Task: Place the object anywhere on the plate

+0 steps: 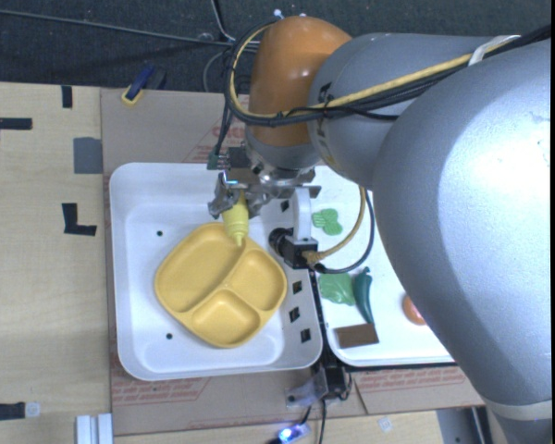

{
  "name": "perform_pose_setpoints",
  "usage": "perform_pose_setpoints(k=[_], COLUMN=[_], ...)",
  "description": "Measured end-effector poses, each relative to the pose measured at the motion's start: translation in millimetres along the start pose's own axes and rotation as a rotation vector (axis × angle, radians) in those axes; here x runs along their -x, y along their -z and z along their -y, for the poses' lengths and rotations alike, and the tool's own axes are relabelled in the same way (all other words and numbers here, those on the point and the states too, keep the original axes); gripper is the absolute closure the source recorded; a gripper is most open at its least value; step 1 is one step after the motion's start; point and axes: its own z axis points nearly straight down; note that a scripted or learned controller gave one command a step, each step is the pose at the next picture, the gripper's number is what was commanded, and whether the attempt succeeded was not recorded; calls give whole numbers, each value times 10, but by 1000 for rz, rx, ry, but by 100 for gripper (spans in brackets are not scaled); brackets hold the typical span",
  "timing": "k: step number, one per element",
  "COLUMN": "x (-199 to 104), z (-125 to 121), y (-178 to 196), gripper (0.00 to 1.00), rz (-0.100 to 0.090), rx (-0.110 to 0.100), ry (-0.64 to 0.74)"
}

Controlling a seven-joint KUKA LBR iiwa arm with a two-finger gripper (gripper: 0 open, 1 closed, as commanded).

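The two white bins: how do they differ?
The left bin holds a yellow divided plate, while the right bin holds small loose items: green pieces and a brown block. The left bin shows whole; the right bin is largely covered by the grey arm. The end effector, with a yellow object at its tip, hangs over the left bin. Both are shallow and white.

Yellow divided plate smooth glossy plastic; white bin glossy plastic; bench matt wood-look; arm smooth grey

Gripper pinches a small yellow object right over the far rim of the yellow divided plate in the left bin.
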Motion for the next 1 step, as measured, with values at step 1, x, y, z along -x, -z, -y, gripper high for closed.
perform_pose_setpoints(k=[1], x=[-534], z=[56], y=[-12], gripper=[100], rz=[-1], rx=[2], ry=[1])
